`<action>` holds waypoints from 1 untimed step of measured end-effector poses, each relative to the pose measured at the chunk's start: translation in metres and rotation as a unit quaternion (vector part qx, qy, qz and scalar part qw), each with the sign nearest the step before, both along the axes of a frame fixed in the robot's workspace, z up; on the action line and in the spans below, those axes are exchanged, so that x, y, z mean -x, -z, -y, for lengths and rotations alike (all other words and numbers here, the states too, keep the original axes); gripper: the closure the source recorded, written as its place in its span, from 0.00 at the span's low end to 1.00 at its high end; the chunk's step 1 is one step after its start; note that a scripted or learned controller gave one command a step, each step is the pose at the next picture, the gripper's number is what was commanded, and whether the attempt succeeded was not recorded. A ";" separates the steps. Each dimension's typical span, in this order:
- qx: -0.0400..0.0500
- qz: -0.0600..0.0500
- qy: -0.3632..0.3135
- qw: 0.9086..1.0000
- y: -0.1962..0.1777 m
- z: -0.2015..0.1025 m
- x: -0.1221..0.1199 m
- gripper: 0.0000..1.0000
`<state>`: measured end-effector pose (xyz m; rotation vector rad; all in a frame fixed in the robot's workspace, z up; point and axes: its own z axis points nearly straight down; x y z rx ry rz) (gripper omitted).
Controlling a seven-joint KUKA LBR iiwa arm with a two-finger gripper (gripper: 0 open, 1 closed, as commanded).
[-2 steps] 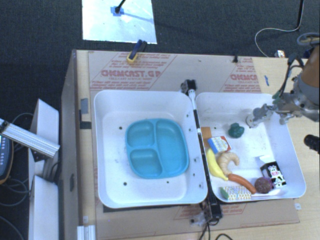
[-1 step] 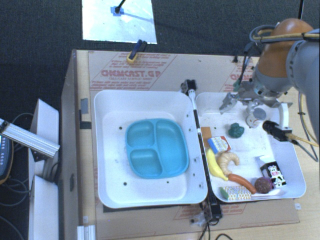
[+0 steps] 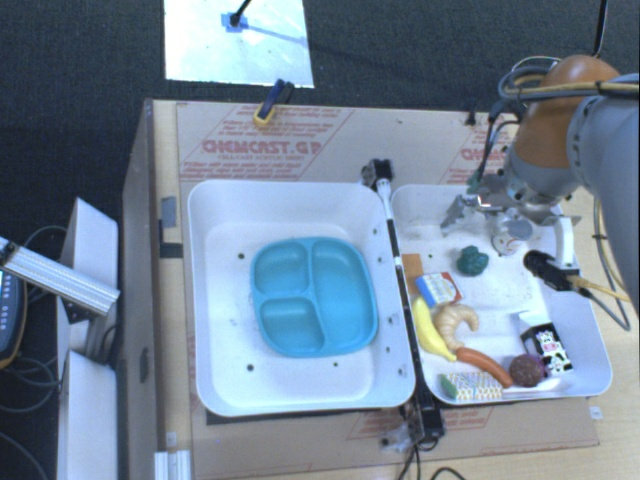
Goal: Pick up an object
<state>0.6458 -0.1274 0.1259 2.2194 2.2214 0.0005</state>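
Note:
My gripper [image 3: 486,218] hangs over the back part of the right bin [image 3: 590,353], under the grey arm with its orange band. Nothing shows in its grasp. Just in front of it, slightly left, lies a dark teal lump [image 3: 473,261]. Further forward lie a blue, white and red packet [image 3: 437,288], a yellow banana [image 3: 430,332], a tan croissant [image 3: 460,317], an orange carrot [image 3: 486,361], a maroon ball [image 3: 526,370], a black-and-white box [image 3: 546,344] and a striped pack [image 3: 470,386].
The left bin [image 3: 225,268] holds a blue divided plate [image 3: 313,296]. A small orange block [image 3: 411,266] lies against the divider between the bins. A yellow-and-blue tool [image 3: 271,102] rests on the bench behind the bins.

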 end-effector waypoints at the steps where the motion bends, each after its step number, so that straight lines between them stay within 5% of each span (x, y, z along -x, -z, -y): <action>1: 0.000 -0.001 0.000 1.000 0.042 0.012 0.013 0.00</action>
